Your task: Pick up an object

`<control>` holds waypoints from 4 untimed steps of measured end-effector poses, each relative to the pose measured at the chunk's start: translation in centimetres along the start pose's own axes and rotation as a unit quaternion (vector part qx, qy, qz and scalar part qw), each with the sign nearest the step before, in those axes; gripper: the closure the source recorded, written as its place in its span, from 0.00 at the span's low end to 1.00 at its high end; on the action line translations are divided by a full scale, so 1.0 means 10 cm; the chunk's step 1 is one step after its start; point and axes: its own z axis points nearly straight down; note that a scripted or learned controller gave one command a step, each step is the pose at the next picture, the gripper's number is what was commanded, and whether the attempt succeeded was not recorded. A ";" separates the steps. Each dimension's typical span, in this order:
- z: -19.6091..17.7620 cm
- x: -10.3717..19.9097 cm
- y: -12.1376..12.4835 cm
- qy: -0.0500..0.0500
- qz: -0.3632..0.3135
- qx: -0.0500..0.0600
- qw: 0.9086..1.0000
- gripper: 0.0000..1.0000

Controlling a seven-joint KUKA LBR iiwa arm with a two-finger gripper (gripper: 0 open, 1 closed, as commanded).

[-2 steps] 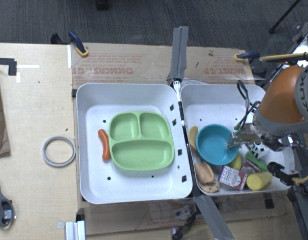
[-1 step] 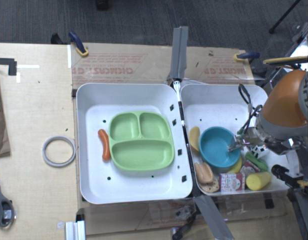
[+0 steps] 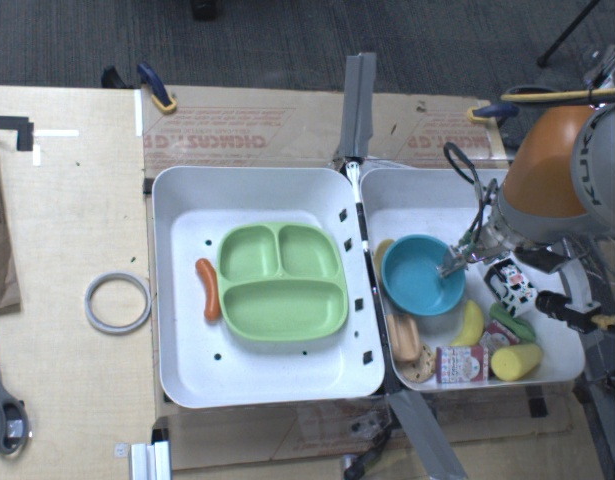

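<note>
Looking down from the camera view, the arm is reaching in from the right over the right bin (image 3: 567, 368), and its gripper (image 3: 455, 264) is hanging at the right-hand rim of the blue bowl (image 3: 419, 276). The tip is touching or nearly touching that rim; whether it is gripping anything I cannot tell, since it is showing too small and slanted.

The bowl is lying directly left of the tip, round, with no long axis to line up on, so I judge the rim under the tip to be the likeliest thing to be picked. Below the tip, toward the bin's near wall, a yellow banana (image 3: 471, 323) and a pink carton (image 3: 461, 365) are lying close together.

In the left bin (image 3: 177, 298), well apart from the arm, a green divided plate (image 3: 282, 281) is resting with an orange carrot (image 3: 209, 289) just beside its left edge.
</note>
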 end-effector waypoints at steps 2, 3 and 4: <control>-1.33 0.74 0.58 0.000 -0.097 0.001 0.995 1.00; -1.61 0.88 0.16 0.001 -0.360 0.001 0.933 1.00; -2.08 1.48 -0.44 0.000 -0.515 0.000 0.857 1.00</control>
